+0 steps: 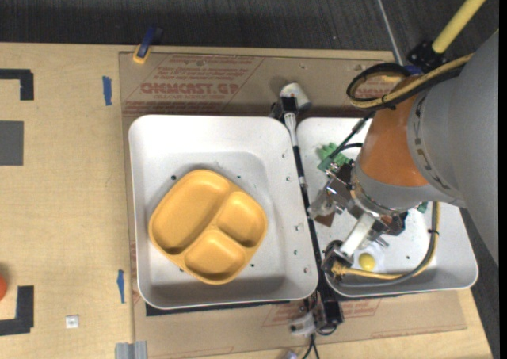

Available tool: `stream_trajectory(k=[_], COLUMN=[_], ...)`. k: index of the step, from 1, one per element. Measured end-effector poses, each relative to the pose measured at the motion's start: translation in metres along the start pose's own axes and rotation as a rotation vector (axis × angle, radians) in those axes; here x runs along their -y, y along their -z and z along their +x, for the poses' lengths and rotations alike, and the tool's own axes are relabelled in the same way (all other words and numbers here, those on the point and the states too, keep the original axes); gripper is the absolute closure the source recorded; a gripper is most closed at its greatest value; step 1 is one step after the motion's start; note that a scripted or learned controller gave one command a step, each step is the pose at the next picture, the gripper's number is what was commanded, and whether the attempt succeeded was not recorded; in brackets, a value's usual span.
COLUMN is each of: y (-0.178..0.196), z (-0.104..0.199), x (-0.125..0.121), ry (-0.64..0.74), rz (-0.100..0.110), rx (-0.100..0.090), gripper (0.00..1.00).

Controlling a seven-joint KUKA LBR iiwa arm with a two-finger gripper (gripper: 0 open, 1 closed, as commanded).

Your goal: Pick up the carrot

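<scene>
— Where is the carrot?

— I cannot tell. The arm (432, 135) covers most of the right bin (463, 274). A small green piece (327, 156) lies near that bin's far left corner, just beside the arm's orange band. Whether it belongs to the carrot I cannot say.

— And the gripper?

— The gripper (331, 199) hangs low over the left part of the right bin, close to the wall next to the other bin. From above I cannot tell whether it is spread or pressed together, nor whether anything is in it.

— What else lies in that bin?

— A small round yellow thing (367, 259) near the front wall, just below the wrist.

— And the other bin?

— The left bin (142, 191) holds a yellow plate (207, 225) with three compartments. It lies flat around the middle, a little toward the front, well apart from the gripper.

— What surrounds the bins?

— They sit side by side on a sheet of cardboard (198, 84) with red print, which lies on the wooden bench (63, 215). Bits of blue tape (107, 89) mark the cardboard's left edge, and black marks (17, 84) sit farther left on the bench. An orange-red thing (2, 286) shows at the view's left edge, too cut off to name.
</scene>
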State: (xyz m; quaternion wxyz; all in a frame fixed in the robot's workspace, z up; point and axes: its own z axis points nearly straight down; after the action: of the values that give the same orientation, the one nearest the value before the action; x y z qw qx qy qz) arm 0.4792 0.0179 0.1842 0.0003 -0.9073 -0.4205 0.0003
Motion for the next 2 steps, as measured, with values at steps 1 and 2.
stream_trajectory(k=[1,2], y=[0.003,0.0], z=[-0.038,-0.016], x=[-0.071,-0.014], ry=[0.043,0.025], rz=[-0.001,0.004], rx=[0.001,0.001], gripper=[0.0,0.0])
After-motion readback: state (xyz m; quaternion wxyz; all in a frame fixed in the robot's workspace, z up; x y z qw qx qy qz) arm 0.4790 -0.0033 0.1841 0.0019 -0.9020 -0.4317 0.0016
